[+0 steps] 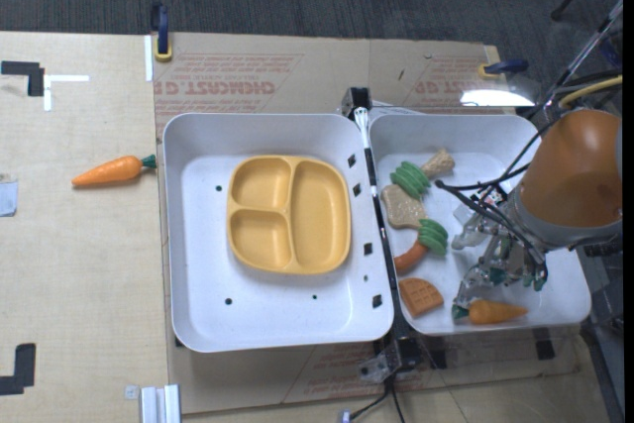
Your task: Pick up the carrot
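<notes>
Hovering in the right bin [555, 139], tool [485, 277] sits just above the carrot [493, 312] at the near edge. Cardboard [238, 79] bears unreadable reversed red lettering.

Fixed overhead camera — slanted down on both bins [188, 243]

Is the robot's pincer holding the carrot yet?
Can't tell. The pincer sits right above the carrot in the right bin, but its grip is too blurry.
</notes>
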Available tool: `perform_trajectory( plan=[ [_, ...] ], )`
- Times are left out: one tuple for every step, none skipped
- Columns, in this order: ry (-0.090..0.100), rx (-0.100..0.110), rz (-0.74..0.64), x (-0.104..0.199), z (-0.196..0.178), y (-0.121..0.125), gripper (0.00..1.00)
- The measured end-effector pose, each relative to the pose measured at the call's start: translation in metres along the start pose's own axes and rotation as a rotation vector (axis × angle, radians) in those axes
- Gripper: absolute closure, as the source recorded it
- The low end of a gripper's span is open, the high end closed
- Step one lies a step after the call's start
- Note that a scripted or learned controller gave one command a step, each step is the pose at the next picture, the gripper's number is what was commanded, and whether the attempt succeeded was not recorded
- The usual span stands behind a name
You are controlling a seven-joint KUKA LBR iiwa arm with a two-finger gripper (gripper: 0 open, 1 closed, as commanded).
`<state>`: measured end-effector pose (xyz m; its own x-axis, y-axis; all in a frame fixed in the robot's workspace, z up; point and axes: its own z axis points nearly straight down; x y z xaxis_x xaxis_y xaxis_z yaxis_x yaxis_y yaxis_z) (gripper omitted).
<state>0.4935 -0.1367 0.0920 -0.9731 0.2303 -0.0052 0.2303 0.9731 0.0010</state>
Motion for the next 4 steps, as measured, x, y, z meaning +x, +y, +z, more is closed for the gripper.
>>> perform_trajectory(
  plan=[
    [0.002, 0.0, -0.018, 0.023, 0.0, 0.036, 0.0],
    [-0.002, 0.0, -0.194, 0.013, -0.001, -0.005, 0.0],
    [-0.01, 0.0, -0.188, 0.01, -0.011, -0.005, 1.0],
    [-0.01, 0.0, -0.188, 0.01, -0.011, -0.005, 0.0]
  ],
)
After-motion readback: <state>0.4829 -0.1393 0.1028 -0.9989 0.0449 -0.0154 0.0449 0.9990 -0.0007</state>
